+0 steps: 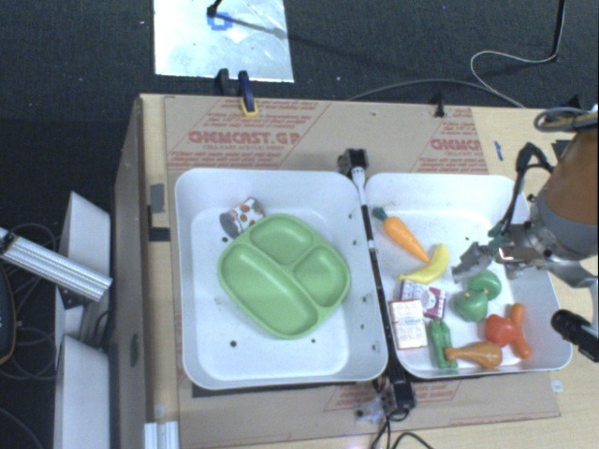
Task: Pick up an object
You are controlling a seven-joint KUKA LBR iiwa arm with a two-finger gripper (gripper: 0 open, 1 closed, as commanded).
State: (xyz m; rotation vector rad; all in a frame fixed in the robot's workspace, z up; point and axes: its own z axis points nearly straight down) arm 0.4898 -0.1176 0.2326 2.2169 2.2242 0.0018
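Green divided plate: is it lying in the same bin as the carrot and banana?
No. The green divided plate lies in the left bin, while the carrot and banana lie in the right bin.

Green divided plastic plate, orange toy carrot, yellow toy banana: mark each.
Green divided plastic plate point(284, 275): camera view, centre ridge.
Orange toy carrot point(406, 238): camera view, mid-body.
Yellow toy banana point(429, 267): camera view, curved middle.

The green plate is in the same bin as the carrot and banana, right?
Not quite. The camera view shows the green plate alone with a small can in the left bin; the carrot and banana lie in the right bin.
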